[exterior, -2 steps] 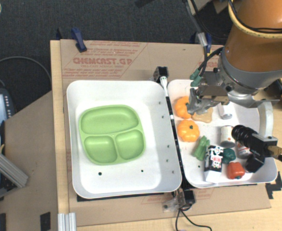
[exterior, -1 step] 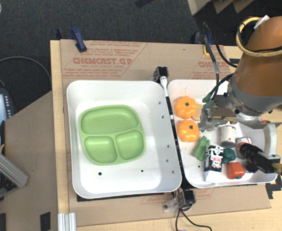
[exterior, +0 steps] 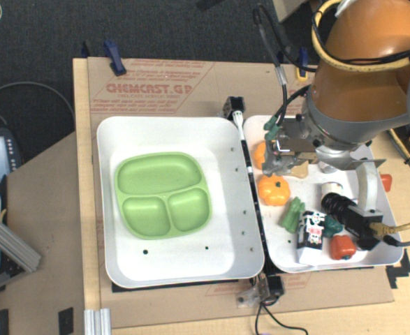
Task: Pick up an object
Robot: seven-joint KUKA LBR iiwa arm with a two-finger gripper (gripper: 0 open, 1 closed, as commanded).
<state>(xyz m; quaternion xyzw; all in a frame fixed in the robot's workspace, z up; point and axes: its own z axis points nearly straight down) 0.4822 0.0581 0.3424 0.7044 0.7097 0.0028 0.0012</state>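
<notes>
**Arm low over the right bin, close to the orange toy**

The gripper [exterior: 283, 153] hangs low over the far left part of the right bin [exterior: 393, 255]. The big grey and orange arm hides much of it, so I cannot tell if it is open or closed. Nothing can be seen held in it.

The closest thing to pick is the orange toy [exterior: 273, 190]. It looks like a small pumpkin. It lies in the right bin, by the wall next to the left bin [exterior: 114, 208], just on the near side of the gripper. A second orange thing [exterior: 258, 155] sits right beside the gripper.

To do this step well, I think the gripper should get right over the middle of the orange toy and then go straight down. It should keep away from the bin wall and from the green toy [exterior: 292, 214] close by, so it does not push them.

The orange toy is round, so it has no real long side. Its little green stalk seems to point up. A round thing can roll or slip, so a grip across its widest part looks best. The green toy is long and lies slanted.
</notes>
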